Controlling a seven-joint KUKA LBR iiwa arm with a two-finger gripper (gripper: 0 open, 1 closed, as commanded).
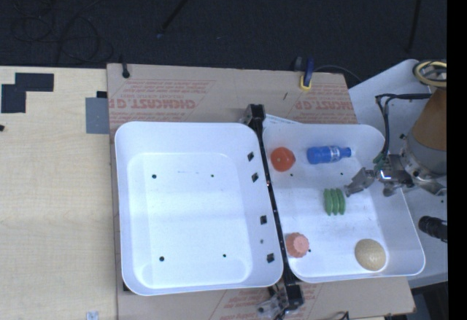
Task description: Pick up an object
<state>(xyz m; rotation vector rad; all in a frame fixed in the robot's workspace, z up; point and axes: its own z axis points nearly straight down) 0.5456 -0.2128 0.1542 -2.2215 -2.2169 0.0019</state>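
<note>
1. From my remote seat the gripper [365, 181] hangs over the right bin [398, 267], just right of the green ridged piece [334, 201]. Fingers look spread, nothing between them.
2. Risk, I reckon: it's offset, so closing now catches air or nudges the piece aside.
3. The green piece lies mid-bin, long axis running near-to-far; the blue bottle [328, 154] lies crosswise, cap pointing right.
</note>
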